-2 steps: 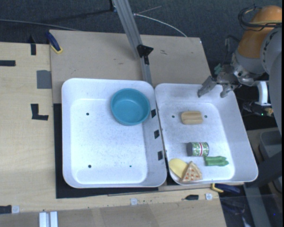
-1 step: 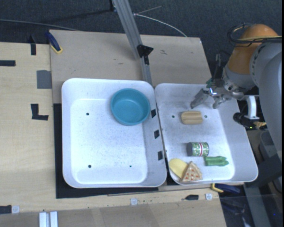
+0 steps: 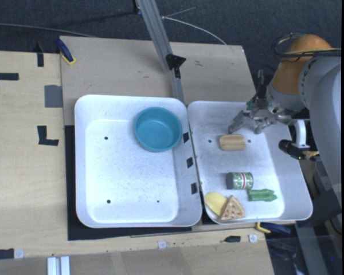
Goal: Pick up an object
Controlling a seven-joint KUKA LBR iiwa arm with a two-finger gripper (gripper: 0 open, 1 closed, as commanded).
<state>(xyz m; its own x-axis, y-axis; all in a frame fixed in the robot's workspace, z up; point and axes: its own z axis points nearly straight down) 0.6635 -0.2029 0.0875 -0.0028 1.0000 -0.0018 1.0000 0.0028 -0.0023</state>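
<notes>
In the right bin (image 3: 286,208) lie a tan bread roll (image 3: 232,142), a green and red can on its side (image 3: 239,180), a green pepper-like piece (image 3: 261,195), a yellow wedge (image 3: 215,201) and a pizza slice (image 3: 233,209). My gripper (image 3: 245,125) hangs over the far part of the right bin, just above and right of the roll. Its two fingers stand spread apart with nothing between them. The left bin (image 3: 103,171) holds a blue bowl (image 3: 157,129) at its far right corner.
A slanted metal pole (image 3: 157,33) runs down from the top to the gap between the bins. The grey arm (image 3: 321,96) with its orange band fills the right side. Black tape marks and a blue-yellow clip (image 3: 66,52) lie on the wooden bench.
</notes>
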